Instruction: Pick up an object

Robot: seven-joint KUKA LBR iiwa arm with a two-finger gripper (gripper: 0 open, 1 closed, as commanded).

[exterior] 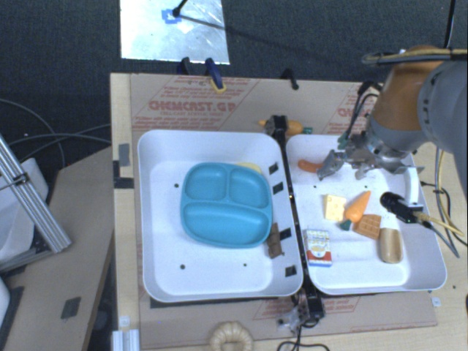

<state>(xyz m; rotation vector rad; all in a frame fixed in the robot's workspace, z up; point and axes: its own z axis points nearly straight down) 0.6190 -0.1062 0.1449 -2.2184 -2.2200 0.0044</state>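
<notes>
Hanging over the upper part of the right bin (431, 273), the grey arm (439, 101) with its orange band ends in dull metal jaws, seen at a slant. Whether they stand wide or narrow I cannot tell.

Just left of the jaws lies a small, smooth orange-red piece (308, 165), long and rounded like a sausage, near the bin's upper left corner. Whether it touches them is unclear.

Below the jaws and apart from them sits a pale yellow block (334, 207) with flat faces. Just beside it on the right is a tapered orange carrot (357, 205). A brown square cracker (368, 227) lies just below the carrot, with a tan rounded loaf (390, 246) to its right. A small red-and-white printed carton (317, 246) sits at the lower left.

Both bins are shallow white plastic with rounded corners. In the left bin (157, 218) rests a blue plate (225, 203) moulded into three compartments, with a small brown lump (274, 244) at its lower right edge. The bins stand on printed cardboard (183, 101) on the bench.
</notes>
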